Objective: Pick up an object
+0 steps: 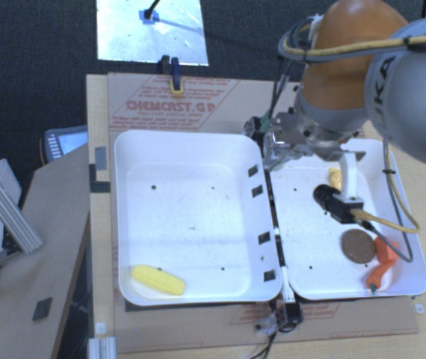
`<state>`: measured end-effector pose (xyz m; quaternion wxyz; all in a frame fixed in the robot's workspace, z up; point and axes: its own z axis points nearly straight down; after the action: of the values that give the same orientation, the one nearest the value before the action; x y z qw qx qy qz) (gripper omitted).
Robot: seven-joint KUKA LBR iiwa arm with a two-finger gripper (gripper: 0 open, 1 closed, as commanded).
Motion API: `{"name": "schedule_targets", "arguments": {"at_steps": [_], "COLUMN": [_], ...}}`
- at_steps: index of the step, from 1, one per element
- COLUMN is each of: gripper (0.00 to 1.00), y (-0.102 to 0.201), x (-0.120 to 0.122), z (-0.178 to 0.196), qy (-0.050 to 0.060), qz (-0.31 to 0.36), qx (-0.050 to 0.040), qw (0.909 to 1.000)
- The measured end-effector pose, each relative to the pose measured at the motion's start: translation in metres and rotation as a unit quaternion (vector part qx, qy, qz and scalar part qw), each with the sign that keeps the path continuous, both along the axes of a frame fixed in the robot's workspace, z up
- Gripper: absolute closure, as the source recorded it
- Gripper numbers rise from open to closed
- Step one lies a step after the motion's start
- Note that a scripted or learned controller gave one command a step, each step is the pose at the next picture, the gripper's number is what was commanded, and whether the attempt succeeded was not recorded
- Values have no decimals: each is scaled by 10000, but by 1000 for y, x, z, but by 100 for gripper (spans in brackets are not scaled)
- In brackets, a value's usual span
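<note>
A yellow corn cob (157, 280) lies in the left bin (190, 148), close to its front left corner. In the right bin (310, 283) a brown round disc (359, 246) rests near the front right, and an orange carrot (381, 265) lies just beside it against the right wall. A small yellow piece (335, 176) peeks out from behind the robot's bracket. My gripper (271, 149) hangs under the grey and orange wrist, over the far left corner of the right bin by the divider between the bins. Nothing is visibly held in it.
The bins sit on a cardboard sheet (172, 103) held by a yellow clamp (176, 77) at the back. A yellow cable (392, 223) loops over the right bin. A shiny plate (149, 21) lies beyond the bench, and metal rails (4, 208) stand at the left.
</note>
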<state>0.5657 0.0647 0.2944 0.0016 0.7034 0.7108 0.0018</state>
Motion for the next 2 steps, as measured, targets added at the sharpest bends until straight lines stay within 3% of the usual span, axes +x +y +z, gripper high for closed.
{"name": "schedule_targets", "arguments": {"at_steps": [1,2], "gripper": [100,100], "y": [0,7], "x": [1,-56], "z": [11,-117], "qy": [-9,98], "qz": [37,-47], "qx": [-2,-4], "qw": [10000,9999]}}
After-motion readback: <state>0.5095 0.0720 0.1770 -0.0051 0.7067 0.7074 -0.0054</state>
